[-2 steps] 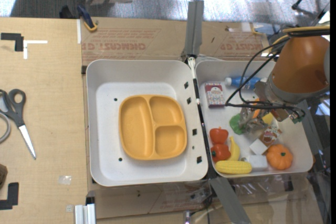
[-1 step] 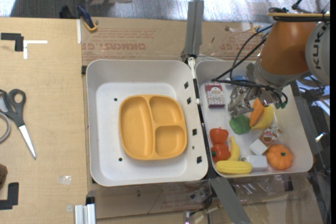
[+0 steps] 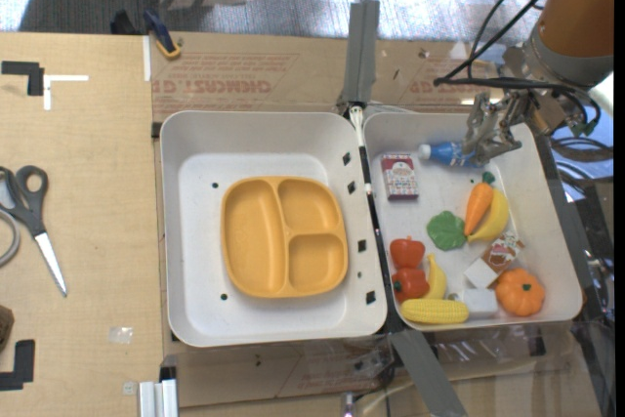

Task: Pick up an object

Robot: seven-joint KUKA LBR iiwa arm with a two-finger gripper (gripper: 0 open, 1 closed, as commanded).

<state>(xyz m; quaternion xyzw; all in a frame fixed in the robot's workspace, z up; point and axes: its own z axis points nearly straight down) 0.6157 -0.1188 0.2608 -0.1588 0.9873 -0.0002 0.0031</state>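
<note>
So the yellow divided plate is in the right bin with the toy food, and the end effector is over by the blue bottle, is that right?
Not quite. The camera view shows the yellow divided plate alone in the left bin, not the right bin with the toy food. The rest holds: the end effector is by the blue bottle.

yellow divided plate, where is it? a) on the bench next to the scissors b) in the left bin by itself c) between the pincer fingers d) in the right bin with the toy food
b: the yellow divided plate lies flat in the left bin, while the toy food such as the carrot and pumpkin sits in the right bin.
</note>
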